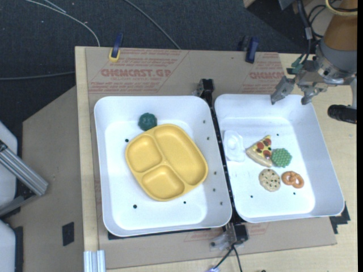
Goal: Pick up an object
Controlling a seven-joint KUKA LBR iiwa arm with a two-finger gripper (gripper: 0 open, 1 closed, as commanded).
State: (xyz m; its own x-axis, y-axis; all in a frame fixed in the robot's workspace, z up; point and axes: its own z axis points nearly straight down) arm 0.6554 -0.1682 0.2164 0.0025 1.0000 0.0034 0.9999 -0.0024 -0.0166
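Your hand (pixel 291 97) hangs over the far right corner of the right bin (pixel 320 135), at the back rim, with its two fingers (pixel 279 97) spread apart and nothing between them. The grey arm (pixel 340 33) with its orange band comes in from the upper right.

You have the toy food clustered in the middle of the right bin, well apart from the hand. The pizza slice (pixel 260 149) lies nearest the centre, and the green broccoli-like piece (pixel 281 157) sits just beside it on the right, touching or nearly so. Nearer the front you will see the chocolate-chip cookie (pixel 269 179), with the pretzel (pixel 292 179) just beside it to the right. A pale white object (pixel 233 145) lies near the left wall of that bin; you cannot tell what it is, since it blends into the white floor.

In the left bin (pixel 110 169) you have a yellow divided plate (pixel 165 161) with three compartments, lying flat and turned at an angle. A small dark green object (pixel 147 120) rests just beyond the plate's far edge, close to it or touching it.

Both bins sit side by side on the cardboard-covered worktop (pixel 170 67), with two clamps (pixel 115 47) at its far edge.
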